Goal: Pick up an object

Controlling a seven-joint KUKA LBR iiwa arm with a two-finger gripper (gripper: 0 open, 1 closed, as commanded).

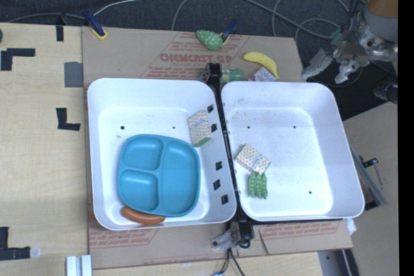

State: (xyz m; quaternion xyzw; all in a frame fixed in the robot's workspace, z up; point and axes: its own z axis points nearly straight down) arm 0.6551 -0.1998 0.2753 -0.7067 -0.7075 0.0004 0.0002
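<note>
Tool: you see the tool (336,65) up at the right, beyond the far right corner of the right bin; its two fingers stand spread apart with nothing between them.
Arm: the grey arm (383,6) with its orange band comes in from the top right corner, above the dark floor.
Left bin: your left bin (103,97) carries a blue divided plate (158,174) lying flat in its near half.
Sausage: an orange-red sausage (142,217) lies at the near rim of the left bin, tucked against the plate's front edge.
Packet one: a small patterned packet (200,127) leans at the left bin's right wall, just beyond the plate.
Right bin: your right bin (304,100) holds two things near its left wall.
Packet two: a second patterned packet (252,158) lies flat there.
Green toy: a green knobbly piece (257,186) sits just in front of that packet, touching it or nearly so.
Worktop: on the cardboard behind the bins you have a yellow banana (261,63) and a green item (209,39), both well apart from the tool.
</note>
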